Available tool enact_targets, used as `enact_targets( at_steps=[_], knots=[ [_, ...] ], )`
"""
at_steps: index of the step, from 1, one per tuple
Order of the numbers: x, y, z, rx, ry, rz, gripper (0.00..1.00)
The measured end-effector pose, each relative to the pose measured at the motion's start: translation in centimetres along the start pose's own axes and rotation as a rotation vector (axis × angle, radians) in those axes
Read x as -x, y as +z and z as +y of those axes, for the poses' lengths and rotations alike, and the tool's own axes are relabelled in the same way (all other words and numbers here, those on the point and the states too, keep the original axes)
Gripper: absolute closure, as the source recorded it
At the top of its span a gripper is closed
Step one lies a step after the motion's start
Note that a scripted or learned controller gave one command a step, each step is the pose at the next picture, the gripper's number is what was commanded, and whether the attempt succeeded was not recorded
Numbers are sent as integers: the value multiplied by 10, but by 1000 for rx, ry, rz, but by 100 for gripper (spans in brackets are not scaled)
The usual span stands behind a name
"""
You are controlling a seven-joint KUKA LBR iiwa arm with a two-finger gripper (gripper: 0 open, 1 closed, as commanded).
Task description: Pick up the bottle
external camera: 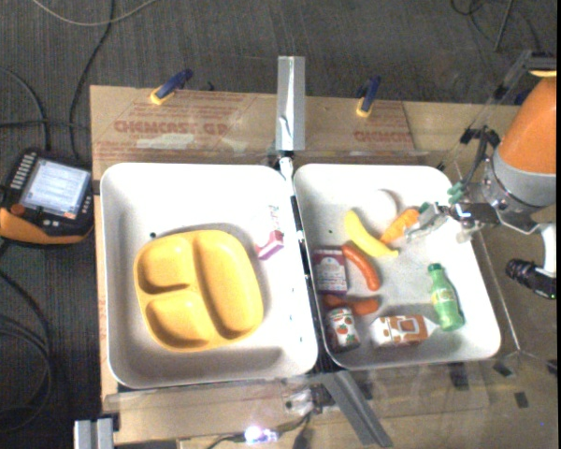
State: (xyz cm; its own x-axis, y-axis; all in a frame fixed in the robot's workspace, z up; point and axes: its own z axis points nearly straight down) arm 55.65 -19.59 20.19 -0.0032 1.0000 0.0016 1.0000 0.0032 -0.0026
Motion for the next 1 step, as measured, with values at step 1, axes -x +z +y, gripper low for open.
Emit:
enact_targets(
  at_steps=[1],
  knots=[
    [27, 32, -59, 0, 0, -2, 0]
  ],
)
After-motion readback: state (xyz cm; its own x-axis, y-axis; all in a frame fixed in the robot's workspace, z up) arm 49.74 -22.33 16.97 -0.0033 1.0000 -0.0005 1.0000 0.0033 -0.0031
